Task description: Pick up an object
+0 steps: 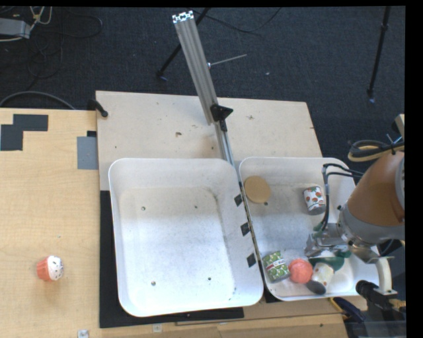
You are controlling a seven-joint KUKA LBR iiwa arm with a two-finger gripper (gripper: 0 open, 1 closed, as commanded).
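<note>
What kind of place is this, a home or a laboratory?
Most likely a robotics laboratory. A robot arm reaches over two white bins on a bench; small test objects such as a ball lie in the right bin; cables and a stand are on the dark floor.

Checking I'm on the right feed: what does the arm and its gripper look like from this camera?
The arm shows a broad, rounded orange band above a grey wrist section. Black cables loop off its upper side. The gripper is a small grey metal assembly, partly dark, with a green touch beside it.
</note>
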